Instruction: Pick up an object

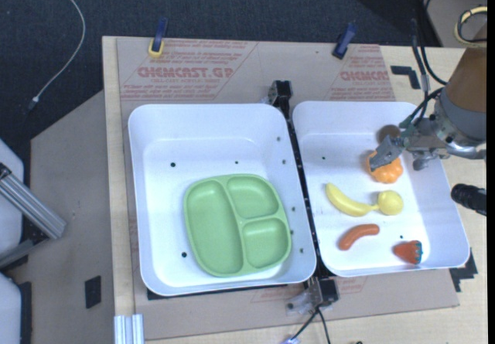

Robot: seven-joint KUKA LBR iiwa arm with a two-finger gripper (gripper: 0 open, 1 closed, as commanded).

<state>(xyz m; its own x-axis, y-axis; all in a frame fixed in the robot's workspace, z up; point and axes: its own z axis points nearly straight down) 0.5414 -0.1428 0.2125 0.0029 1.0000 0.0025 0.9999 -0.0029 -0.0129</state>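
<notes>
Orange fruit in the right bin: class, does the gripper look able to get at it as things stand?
Probably yes. The gripper sits directly over the orange fruit, with nothing between them. The banana and lemon lie apart from it, nearer the camera, leaving the way free.

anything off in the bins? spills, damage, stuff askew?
Nothing stands out. The green plate lies flat in the left bin. In the right bin, the banana, lemon, sausage and strawberry lie apart, and the gripper is at the orange.
</notes>
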